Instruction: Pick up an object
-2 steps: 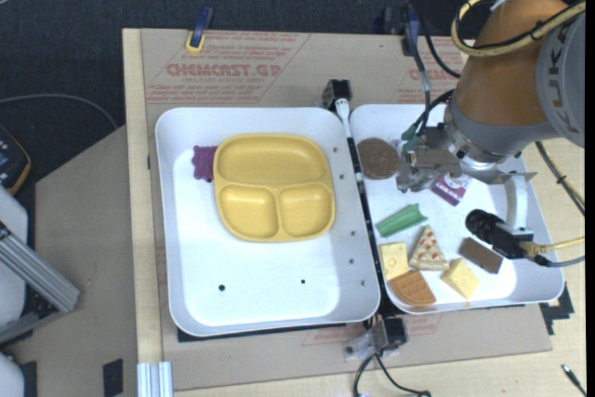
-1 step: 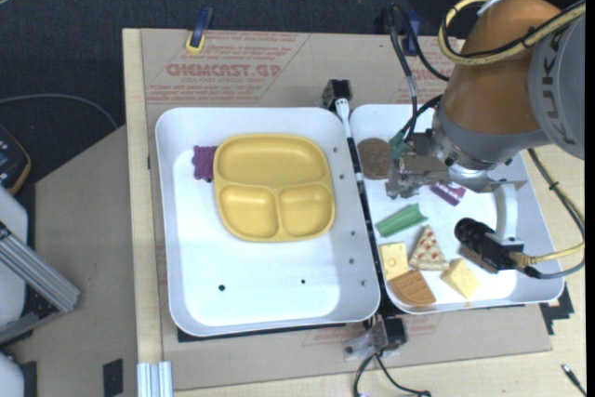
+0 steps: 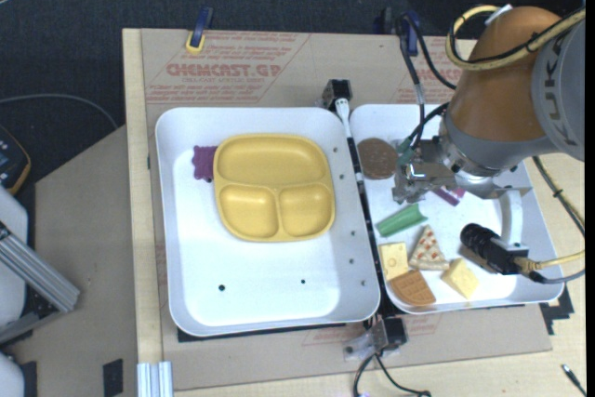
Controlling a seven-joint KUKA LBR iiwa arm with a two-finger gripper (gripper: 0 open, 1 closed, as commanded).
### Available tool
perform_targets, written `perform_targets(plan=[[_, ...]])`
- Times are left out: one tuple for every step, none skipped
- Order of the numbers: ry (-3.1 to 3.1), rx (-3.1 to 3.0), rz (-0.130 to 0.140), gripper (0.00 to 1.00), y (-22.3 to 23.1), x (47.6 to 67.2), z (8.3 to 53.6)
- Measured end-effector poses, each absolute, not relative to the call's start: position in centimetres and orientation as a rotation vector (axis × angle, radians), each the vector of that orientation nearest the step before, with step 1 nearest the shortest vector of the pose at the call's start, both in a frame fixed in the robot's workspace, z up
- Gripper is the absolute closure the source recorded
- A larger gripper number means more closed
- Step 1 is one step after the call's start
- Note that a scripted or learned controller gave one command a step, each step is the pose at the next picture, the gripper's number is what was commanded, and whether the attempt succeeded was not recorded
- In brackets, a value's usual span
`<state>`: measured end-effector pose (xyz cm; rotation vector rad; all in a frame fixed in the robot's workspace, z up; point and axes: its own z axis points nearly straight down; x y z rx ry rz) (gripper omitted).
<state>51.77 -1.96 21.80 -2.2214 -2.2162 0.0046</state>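
While the gripper [image 3: 416,184] hangs low in the right bin [image 3: 539,293], its finger spread impossible to judge, the green stick [image 3: 402,220] lies just below and left of it, long axis slanting up toward the fingertips.

Green cylinder [image 3: 402,220] lying flat in right bin [image 3: 535,291], w/ toy foods.

left bin [image 3: 186,228]: front bare | right bin [image 3: 530,288]: toy food [image 3: 418,260] crowds front

Both white bins [image 3: 270,311] are viewed from above at a slant; the arm [image 3: 507,79] enters from 3 o'clock.
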Motion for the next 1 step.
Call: perform_targets(plan=[[-2.223,-2.222,-0.002,1.00,-1.74,52.28,22.81]])
